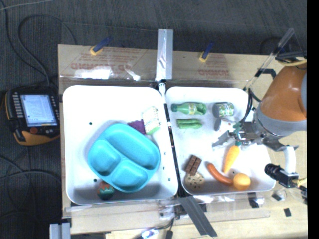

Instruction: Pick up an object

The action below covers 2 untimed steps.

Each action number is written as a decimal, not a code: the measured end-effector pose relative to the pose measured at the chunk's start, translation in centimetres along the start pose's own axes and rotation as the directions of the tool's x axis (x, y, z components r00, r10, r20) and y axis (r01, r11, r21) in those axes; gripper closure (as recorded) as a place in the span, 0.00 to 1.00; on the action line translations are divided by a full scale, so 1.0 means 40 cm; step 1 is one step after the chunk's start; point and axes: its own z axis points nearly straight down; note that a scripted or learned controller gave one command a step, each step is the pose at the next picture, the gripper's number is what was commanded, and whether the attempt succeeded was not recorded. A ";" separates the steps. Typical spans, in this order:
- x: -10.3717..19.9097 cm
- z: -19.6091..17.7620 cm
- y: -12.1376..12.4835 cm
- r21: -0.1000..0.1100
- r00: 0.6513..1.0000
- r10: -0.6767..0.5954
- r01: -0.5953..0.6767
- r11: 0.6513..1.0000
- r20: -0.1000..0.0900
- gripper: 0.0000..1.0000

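My gripper (225, 137) hangs low in the right bin (259, 180), reaching in from the right under the orange band of the arm. Just below it lies a yellow-orange carrot (230, 158), whose upper end sits right at the gripper. A silver-green can (224, 109) stands just above and left of the gripper. Along the bin's front lie a red sausage (218, 173) and an orange fruit (241, 181). A green bottle (189, 108) and a smaller green item (189, 124) lie at the back left of this bin.
A chocolate bar (193, 164) and a round cookie (195, 181) sit at the right bin's front left. The left bin (75, 133) holds a blue divided tray (124, 156), a white packet (151, 120), a purple item (137, 127) and a small red-green object (105, 189).
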 end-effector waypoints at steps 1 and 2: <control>-0.150 0.223 -0.026 -0.010 0.979 -0.205 0.205 0.979 -0.007 0.00; -0.152 0.197 -0.017 -0.019 0.979 -0.205 0.205 0.979 0.000 1.00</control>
